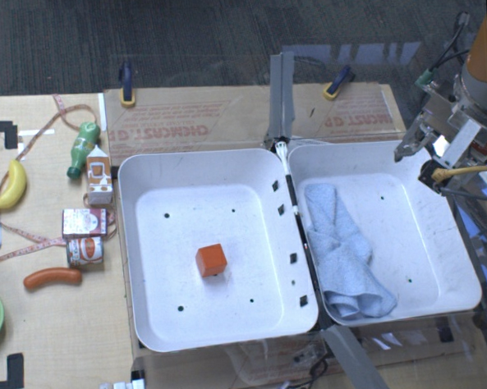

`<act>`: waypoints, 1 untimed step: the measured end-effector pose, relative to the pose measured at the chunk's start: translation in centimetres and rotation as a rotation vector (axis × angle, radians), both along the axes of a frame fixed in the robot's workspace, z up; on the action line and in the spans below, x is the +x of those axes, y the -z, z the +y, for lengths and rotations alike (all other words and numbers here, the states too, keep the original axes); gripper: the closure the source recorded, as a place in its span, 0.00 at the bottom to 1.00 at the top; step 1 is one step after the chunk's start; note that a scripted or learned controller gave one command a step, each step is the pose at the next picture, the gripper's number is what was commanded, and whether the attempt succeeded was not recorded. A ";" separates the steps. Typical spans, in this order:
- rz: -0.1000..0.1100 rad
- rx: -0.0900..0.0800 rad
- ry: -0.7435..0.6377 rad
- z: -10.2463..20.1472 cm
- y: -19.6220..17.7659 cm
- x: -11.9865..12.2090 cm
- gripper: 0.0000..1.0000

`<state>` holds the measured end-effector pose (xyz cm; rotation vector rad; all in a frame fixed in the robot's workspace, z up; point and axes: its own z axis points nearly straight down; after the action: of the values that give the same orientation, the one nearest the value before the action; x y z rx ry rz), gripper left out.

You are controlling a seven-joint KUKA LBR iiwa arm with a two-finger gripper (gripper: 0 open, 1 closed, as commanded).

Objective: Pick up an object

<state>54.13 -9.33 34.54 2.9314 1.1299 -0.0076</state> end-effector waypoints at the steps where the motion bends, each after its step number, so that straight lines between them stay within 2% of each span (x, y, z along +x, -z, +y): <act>1: 0.001 -0.002 0.443 -1.6 1.5 -0.2 0.00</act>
<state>53.89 -10.93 33.03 3.1077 0.4588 -0.0097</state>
